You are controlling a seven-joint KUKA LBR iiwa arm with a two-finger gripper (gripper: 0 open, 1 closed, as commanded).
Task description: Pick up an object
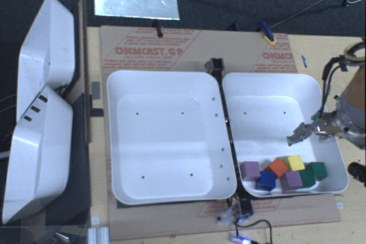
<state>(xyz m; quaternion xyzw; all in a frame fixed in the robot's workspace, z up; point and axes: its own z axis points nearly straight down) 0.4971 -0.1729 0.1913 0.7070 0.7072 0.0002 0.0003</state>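
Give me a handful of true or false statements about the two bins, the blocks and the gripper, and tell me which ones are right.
1. The blocks sit in the right bin. True.
2. The yellow block lies in the left bin. False: it is in the right bin, beside the orange block.
3. The blocks are bunched along the right bin's near edge. True.
4. The gripper holds the blue block. False: the blue block lies on the bin floor, next to a purple block.
5. The gripper is over the left bin. False: it is over the right bin, above the cluster in this view.
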